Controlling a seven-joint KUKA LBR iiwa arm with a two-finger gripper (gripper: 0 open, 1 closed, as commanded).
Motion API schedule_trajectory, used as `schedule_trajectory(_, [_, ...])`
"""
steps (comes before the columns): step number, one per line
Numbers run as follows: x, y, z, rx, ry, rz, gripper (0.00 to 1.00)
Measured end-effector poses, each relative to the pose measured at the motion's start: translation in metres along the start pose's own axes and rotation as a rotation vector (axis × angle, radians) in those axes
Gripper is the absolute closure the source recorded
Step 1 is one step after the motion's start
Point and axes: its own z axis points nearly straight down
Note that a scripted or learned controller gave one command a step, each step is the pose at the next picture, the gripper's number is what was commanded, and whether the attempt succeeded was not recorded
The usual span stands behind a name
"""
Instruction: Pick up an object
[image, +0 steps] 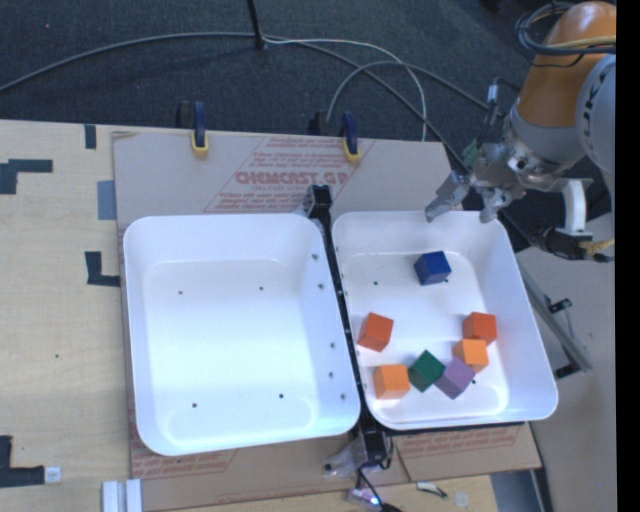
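Nearest, in the right bin (520, 300), lie an orange cube (391, 380), a green cube (426, 369) touching a purple cube (456, 378), three more orange ones and, farther back, a blue cube (432, 267). Beyond the bin's far rim hangs the gripper (468, 205), fingers spread, holding nothing; its arm (570, 70) is cut off at the edge.

Single grey arm (575, 70) entering from the right, orange band directly above and right of the claw. Wrist bent downward and leftward. Gripper (468, 205) hanging at the end of the wrist, two fingers (442, 203) spread apart, tips pointing down, nothing between them. Cable looping just right of the claw.
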Motion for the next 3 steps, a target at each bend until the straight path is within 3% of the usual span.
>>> schedule_trajectory(1, [0.000,0.001,-0.005,-0.009,-0.001,-0.001,0.00])
schedule_trajectory(3, [-0.002,0.003,0.098,-0.005,0.000,-0.001,0.00])
